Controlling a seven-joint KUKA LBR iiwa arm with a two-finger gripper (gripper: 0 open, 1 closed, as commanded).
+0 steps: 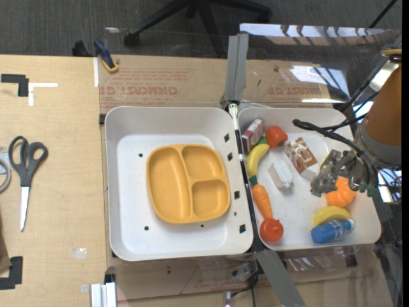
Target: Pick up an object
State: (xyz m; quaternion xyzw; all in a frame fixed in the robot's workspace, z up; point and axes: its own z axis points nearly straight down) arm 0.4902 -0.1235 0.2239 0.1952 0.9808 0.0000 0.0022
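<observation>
- My hand (333, 179) sits low in the right bin (300, 238), just left of the orange fruit-shaped toy (341, 194); finger spread: cannot tell, metal parts blur together.
- No object seen between my fingers; I judge the pick not yet made.
- Nearest candidate: the orange toy, touching or nearly touching my hand. Just below the orange toy lie a yellow banana-like piece (331, 215) and a blue piece (326, 233).
- To do it well, I would centre over one rounded body, descend straight and avoid the crowded neighbours.
- Smooth, rounded plastic is likely to slip; grip across the widest part.
- Left of the orange toy: flat printed packet (300, 155), pale translucent block (280, 174), tapered carrot (262, 199).
- Left bin (128, 171): glossy yellow divided tray (188, 183), three compartments.
</observation>
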